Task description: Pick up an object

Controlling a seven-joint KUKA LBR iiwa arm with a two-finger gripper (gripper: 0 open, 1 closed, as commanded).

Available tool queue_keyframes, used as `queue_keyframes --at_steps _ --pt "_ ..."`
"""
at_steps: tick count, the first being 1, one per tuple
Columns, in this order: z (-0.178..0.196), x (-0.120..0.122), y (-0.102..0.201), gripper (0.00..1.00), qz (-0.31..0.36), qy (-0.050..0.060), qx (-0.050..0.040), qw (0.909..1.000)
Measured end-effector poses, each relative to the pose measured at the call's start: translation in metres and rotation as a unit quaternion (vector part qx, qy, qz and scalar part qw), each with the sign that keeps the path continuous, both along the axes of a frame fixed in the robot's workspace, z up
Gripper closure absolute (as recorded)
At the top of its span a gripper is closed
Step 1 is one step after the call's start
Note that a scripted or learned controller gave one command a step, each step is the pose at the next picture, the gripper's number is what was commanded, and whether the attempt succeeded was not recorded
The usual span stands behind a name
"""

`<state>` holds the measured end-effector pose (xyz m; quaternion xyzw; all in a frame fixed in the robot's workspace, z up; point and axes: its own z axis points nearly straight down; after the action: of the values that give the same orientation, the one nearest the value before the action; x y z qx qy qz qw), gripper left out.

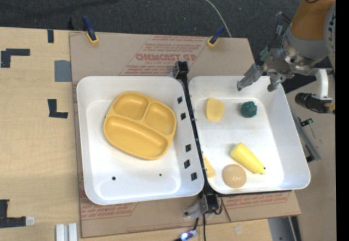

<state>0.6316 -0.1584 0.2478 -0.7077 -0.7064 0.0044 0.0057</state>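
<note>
Here, one yellow corn cob (247, 158) points lower right, diagonal; one green ball (248, 109); gripper (257, 83) spread, empty.

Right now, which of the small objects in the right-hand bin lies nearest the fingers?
The dark green lump, the only green one; the yellowish pieces lie farther from the gripper.
</note>
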Motion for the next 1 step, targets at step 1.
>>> queue_keyframes --at_steps 1 --pt "0.0078 0.0024 0.0004 0.0 0.002 -0.006 -0.0011 1.0"
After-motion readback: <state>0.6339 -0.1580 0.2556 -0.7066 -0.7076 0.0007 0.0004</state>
